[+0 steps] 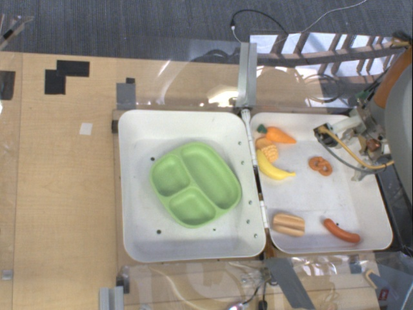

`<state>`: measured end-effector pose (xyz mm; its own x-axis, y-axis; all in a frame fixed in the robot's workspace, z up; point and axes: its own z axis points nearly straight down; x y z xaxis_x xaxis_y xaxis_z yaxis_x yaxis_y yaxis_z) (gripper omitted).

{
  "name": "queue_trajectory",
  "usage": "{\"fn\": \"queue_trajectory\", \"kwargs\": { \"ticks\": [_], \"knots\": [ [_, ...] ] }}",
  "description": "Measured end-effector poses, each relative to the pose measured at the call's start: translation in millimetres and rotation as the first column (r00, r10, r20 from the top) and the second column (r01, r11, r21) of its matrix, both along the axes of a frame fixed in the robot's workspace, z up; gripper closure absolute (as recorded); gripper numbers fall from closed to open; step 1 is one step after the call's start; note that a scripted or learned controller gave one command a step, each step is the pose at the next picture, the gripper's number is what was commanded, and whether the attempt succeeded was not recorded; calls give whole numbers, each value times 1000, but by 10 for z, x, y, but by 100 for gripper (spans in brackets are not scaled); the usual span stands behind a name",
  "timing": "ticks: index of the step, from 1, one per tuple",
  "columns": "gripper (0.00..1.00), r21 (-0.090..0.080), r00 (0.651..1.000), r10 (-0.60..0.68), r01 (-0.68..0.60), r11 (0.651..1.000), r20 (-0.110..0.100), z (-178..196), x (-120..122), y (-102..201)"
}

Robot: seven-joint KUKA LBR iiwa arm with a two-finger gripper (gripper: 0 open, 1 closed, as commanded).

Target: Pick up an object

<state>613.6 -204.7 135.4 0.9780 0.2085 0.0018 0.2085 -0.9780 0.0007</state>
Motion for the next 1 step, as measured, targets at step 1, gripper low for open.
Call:
{"fn": "queue_trajectory", "kwargs": {
  "ticks": [1],
  "knots": [
    [0,0,1000,1,-1,1000,2,398,408,6]
  ]
}}
